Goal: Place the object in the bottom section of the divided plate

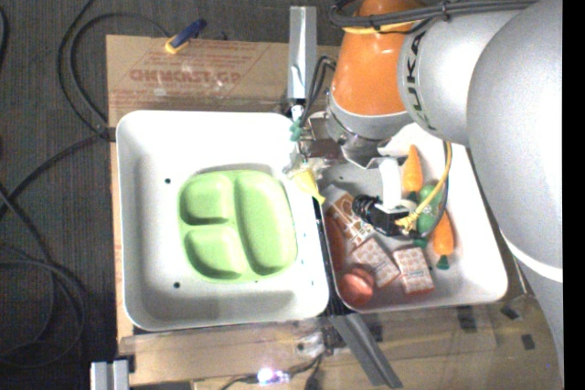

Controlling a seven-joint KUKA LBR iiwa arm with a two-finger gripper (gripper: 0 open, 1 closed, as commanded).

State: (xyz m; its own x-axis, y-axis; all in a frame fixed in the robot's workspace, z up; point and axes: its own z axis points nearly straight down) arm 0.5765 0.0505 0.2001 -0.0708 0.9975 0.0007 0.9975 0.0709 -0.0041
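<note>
- Arm (475, 87): grey, with the orange band above the wrist. It reaches in from the right and hangs over the seam between the two bins.
- Left bin (146, 142): white and shallow. It carries the green divided plate (239, 224), which lies flat near the bin's middle and has three sections. Nothing is seen lying in any of them. Which one counts as the bottom section is a judgement; I take it to be the one nearest the lower edge of the view.
- Right bin (484, 279): white. It carries a crowd of small items: two carrots (442, 237), boxed food packs (413, 269), a brown bottle (345, 219) and a reddish round piece (358, 286).
- Jaws (303, 171): low at the inner rim, just above the plate's upper right corner. Their opening cannot be told from this view.
- Object: a small yellow piece (307, 182) sits right at the jaws; whether it is gripped cannot be told.
- Governing relation: the plate lies down and to the left of the jaws, so the coming move should run that way.
</note>
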